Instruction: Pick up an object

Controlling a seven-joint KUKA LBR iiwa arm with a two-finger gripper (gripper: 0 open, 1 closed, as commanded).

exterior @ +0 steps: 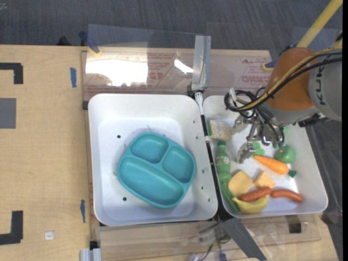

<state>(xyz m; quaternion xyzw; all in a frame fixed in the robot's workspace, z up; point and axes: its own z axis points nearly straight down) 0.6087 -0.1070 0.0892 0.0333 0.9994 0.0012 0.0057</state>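
The gripper (pixel 251 148) is hanging low inside the right bin (pixel 315 192), its two fingers pointing down and standing a little apart with nothing between them. It is poised in the bare patch of the bin floor, ringed by toy food, so the step in hand looks like the final descent onto a chosen piece.

Nearest to the fingers, just to their right, the carrot (pixel 271 164) is lying on its side with its green tip toward the far wall of the bin; this seems the likeliest target. To take it well, the fingers should be straddling the carrot across its narrow width, not along its length, and closing near the thick middle so it is not squirting out.

Just below the fingers the yellow wedge (pixel 240 182) is sitting beside the cheese-coloured block (pixel 264 179), both close enough to be nudged if the descent is drifting. To the left, the green bottle (pixel 223 161) is lying along the bin wall. A little farther down, two sausages (pixel 272 193) are resting over the banana (pixel 251 205). Beyond the carrot, the green round fruit (pixel 286 154) is sitting near the right wall.

Well away to the left, the teal divided plate (pixel 156 169) is lying in the left bin (pixel 103 113).
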